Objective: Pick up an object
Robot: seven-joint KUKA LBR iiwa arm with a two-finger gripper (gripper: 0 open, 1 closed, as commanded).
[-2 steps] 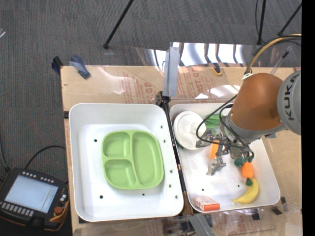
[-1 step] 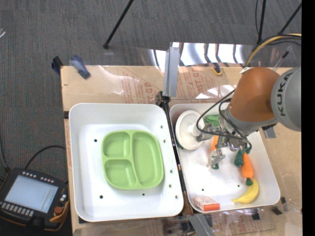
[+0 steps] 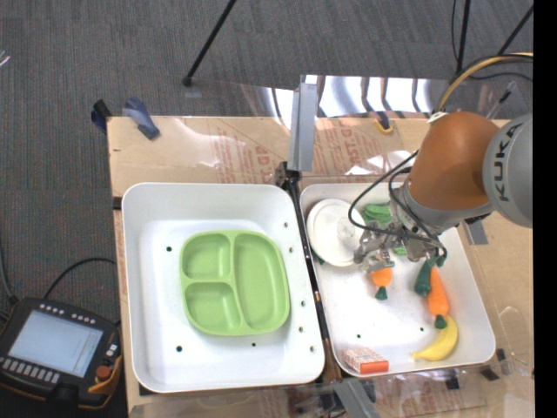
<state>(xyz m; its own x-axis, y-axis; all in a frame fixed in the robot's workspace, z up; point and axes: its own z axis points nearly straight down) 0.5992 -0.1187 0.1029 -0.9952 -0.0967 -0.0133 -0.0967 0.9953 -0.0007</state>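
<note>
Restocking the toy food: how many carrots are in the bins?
2. One carrot lies just below the gripper in the right bin; another carrot lies right of it, above the banana. The arm may hide more.

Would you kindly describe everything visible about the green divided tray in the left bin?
The light green, plastic-looking divided tray lies flat and upright near the middle of the left shallow white bin, turned slightly askew to the bin's walls. It is a rounded rectangle with a raised rim and three compartments: one long one on its right side, two smaller ones stacked on its left. It touches nothing but the bin floor.
</note>
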